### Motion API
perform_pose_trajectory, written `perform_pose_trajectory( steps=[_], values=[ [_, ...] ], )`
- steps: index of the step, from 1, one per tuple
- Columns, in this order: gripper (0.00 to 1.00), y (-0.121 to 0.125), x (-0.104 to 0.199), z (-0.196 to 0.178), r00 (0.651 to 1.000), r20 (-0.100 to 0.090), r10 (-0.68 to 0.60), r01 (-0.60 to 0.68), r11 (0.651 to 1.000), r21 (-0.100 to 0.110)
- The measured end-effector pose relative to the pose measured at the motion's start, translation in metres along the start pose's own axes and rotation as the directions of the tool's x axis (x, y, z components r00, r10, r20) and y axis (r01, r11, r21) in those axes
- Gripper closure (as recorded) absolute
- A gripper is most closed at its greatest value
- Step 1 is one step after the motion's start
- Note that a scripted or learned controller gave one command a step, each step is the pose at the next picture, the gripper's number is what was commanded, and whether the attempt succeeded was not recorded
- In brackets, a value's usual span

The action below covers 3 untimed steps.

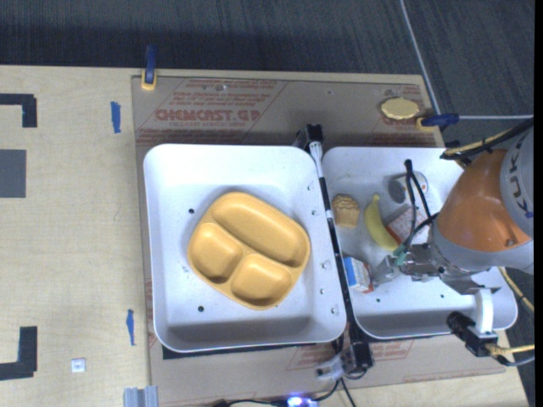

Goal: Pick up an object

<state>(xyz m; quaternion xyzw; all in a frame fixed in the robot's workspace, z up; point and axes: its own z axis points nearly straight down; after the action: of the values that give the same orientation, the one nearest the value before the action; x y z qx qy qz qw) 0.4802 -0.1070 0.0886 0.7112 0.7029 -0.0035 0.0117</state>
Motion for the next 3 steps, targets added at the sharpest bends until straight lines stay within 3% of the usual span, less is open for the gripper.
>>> perform_pose_trajectory(
  steps=[1, 2, 3],
  values=[
    [0.0, -0.0001, 0.0015, -0.0002, 1.0, 0.003, 0.002, -0.002, 1.0, -0.001],
    [1.0, 0.0022, 0.0073, -0.0096, 1.0, -0.008, -0.001, 0.001, 1.0, -0.003],
    [0.0, 0.002, 0.0044, -0.0102, 1.0, -0.003, 0.001, -0.001, 1.0, -0.004]
  ],
)
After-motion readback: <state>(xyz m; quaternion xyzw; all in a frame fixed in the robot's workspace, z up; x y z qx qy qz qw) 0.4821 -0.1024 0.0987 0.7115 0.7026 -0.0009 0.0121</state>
